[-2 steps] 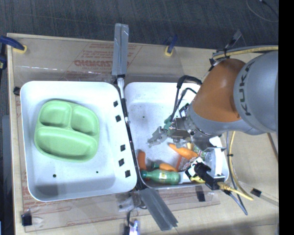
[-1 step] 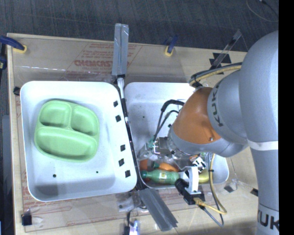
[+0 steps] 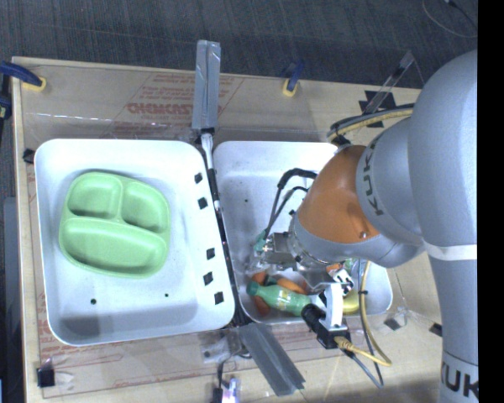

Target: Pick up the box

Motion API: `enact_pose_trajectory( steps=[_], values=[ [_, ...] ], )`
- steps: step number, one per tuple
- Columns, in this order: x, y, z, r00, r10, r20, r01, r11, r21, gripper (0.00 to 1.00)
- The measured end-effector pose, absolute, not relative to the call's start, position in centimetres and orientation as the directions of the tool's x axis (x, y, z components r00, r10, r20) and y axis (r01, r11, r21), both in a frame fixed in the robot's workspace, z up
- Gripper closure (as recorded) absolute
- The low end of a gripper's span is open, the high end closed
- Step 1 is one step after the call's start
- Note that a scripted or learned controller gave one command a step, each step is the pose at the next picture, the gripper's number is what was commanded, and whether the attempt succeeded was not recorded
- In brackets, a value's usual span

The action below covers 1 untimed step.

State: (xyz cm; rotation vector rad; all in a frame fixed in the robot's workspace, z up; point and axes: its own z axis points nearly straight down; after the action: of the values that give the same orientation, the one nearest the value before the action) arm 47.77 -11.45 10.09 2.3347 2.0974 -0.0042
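Observation:
My gripper (image 3: 271,253) is down in the right bin (image 3: 244,175), at its front half, under the orange wrist band (image 3: 340,204). Right beneath and in front of it lies a cluster of small items. Among them are a green bottle-like object (image 3: 279,299) with an orange piece (image 3: 290,285) against it. A yellow and white item (image 3: 346,284) pokes out by the wrist's right side; it may be the box, but the arm covers most of it. The arm hides much of the bin's right half.
The left bin (image 3: 50,309) holds a green divided tray (image 3: 115,222). A ridge with black clips (image 3: 212,254) separates the two bins. Cables (image 3: 365,355) trail off the arm past the right bin's front corner. A grey bar (image 3: 207,82) stands behind the bins.

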Motion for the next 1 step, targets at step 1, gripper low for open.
enact_pose_trajectory(
  steps=[1],
  values=[
    [49.61,-8.19,19.14,0.193,0.981,0.001,0.981,-0.193,-0.002,1.0]
  ],
)
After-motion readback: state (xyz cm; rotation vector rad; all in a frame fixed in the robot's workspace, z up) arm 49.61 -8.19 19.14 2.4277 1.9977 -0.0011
